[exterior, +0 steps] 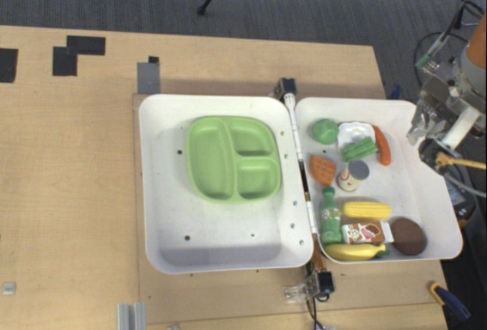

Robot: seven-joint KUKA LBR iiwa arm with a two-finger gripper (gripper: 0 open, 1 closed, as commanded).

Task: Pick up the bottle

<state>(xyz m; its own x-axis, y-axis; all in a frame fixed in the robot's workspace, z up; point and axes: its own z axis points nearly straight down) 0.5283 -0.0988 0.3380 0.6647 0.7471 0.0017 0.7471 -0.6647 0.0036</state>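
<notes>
Bright, even overhead light; soft faint shadows inside the white bins (152,245), mild glare on their rims, slightly soft focus throughout.

Green tray (228,157), corn (367,209), toy veg.

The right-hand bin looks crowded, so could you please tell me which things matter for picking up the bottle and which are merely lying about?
For the job:
small green plastic bottle
pincer

Lying about:
yellow toy corn cob
yellow toy banana
orange toy carrot
green divided plate
</notes>
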